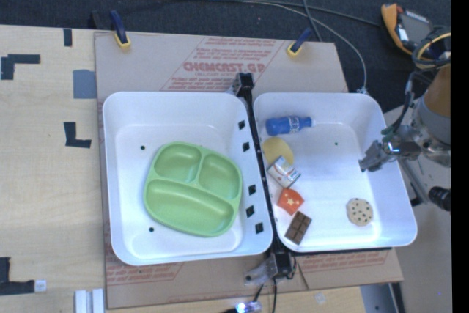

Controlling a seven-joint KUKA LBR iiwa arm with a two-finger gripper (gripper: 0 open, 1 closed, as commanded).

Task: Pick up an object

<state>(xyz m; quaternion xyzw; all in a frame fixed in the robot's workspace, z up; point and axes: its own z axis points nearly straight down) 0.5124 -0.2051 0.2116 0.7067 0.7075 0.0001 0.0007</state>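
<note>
The right bin (pixel 344 102) holds several small items: a blue bottle (pixel 289 124) lying on its side at the back, a yellow round piece (pixel 277 151), a silver wrapped item (pixel 283 174), an orange block (pixel 291 200), a brown chocolate bar (pixel 298 227) and a cookie (pixel 359 212). My gripper (pixel 371 157) hangs over the bin's right rim, above and right of the cookie, with nothing seen between its dark fingers. The arm comes in from the right edge.
The left bin (pixel 117 121) carries a green divided plate (pixel 193 188). A black clip strip (pixel 253 157) joins the two bins. Cables (pixel 337 26) run across the dark floor behind the cardboard base. Yellow clamps (pixel 121 37) hold the board.
</note>
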